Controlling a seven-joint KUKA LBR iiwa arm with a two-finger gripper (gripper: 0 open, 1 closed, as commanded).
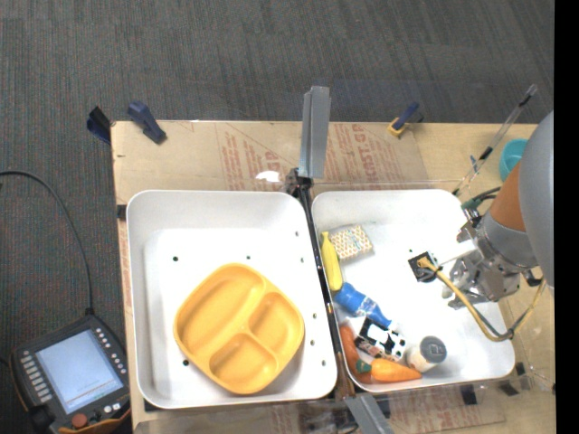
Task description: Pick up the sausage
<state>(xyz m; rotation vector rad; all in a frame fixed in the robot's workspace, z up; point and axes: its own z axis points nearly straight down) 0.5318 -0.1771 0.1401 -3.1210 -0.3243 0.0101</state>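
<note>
- Bins: two, white, side by side. The left bin [145, 242] holds one yellow plate [239, 327] with three compartments.
- The right bin [407, 208] holds seven loose things: one sausage [348, 344], one yellow banana-shaped piece [331, 260], one pale square with a grid pattern [351, 240], one blue bottle [362, 302], one black-and-white piece [380, 340], one orange carrot [394, 372] and one round grey-capped piece [429, 352].
- The sausage is reddish-orange. It lies along the right bin's left wall near the front corner, just beside the black-and-white piece and above the carrot.
- One gripper [468, 284] sits over the right side of the right bin. Cannot tell whether it is spread or closed; nothing is seen held.
- The sausage lies well apart from the gripper, to its left and nearer the front edge, with the bottle and black-and-white piece between them.
</note>
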